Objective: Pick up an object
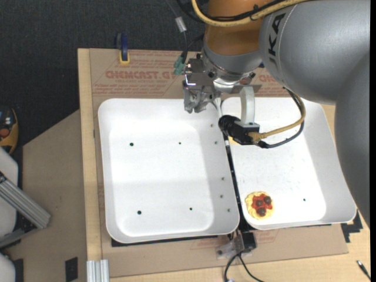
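A small yellow disc topped with red and dark berries (259, 205) lies flat near the front left corner of the right bin (305, 157). My gripper (197, 101) hangs at the back of the bench, over the far rim of the left bin (153, 169) near the divide between the two bins. It is well away from the disc, with most of the right bin's length between them. The grey arm with its orange band covers the upper right of the view and hides the back of the right bin.
A black fitting with a yellow cable (238, 129) hangs below the wrist over the divide between the bins. A blue clamp (123, 47) grips the cardboard base at the back left. A metal bracket (23, 207) stands at the left, outside the bins.
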Robot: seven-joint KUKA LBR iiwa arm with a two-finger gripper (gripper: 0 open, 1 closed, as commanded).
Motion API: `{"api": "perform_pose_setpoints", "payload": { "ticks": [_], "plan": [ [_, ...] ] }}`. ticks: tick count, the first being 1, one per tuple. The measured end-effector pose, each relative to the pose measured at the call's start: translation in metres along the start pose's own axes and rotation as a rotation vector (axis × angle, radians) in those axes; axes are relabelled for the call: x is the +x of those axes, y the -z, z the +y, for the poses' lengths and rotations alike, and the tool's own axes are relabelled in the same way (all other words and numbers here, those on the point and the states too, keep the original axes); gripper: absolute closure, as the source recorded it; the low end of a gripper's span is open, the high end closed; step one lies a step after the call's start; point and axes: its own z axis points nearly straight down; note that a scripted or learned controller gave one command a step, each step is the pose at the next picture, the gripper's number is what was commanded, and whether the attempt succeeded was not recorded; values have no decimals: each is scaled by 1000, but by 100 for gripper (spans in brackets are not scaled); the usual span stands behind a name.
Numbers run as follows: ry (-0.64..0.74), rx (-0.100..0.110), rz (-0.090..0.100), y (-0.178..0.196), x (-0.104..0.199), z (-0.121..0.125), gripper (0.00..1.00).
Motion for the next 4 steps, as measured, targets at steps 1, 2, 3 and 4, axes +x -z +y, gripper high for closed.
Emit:
{"api": "perform_pose_setpoints", "payload": {
  "ticks": [1, 2, 3, 4],
  "plan": [
    [-4, 3, -2, -64, 91, -33, 100],
    [-13, -21, 1, 52, 86, -20, 100],
    [-30, -20, -6, 135, -72, -58, 100],
    [-14, 7, -6, -20, -36, -28, 100]
  ]
}}
